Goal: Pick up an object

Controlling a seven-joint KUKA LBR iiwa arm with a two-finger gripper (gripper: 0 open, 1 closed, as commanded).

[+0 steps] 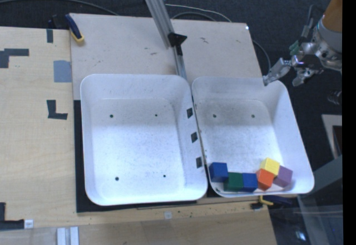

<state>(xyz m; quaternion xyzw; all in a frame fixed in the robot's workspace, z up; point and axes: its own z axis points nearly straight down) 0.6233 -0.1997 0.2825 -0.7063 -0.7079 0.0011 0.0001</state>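
Blocks sit clustered along the near edge of the right bin (289, 110), toward its near right corner: a blue block (218, 170), a green block (235, 181), a second blue block (250, 181), an orange block (265, 179), a yellow block (271, 166) and a purple block (283, 175). They touch or nearly touch one another, and the green and second blue ones press against the bin's near wall. The left bin (92, 127) holds none of them.

The hand (286, 68) hangs above the far right corner of the right bin, well apart from the blocks, with nothing between its fingers. Whether those fingers stand apart or together cannot be told from this slant.

To do this step well, I would pick the first blue block: it stands at the end of the row, with bare floor on its far and left sides. The hand should travel over it, turn so the fingers straddle the free faces, and descend straight. Going for the crowded middle risks the fingers landing on a neighbour or jamming against the wall.
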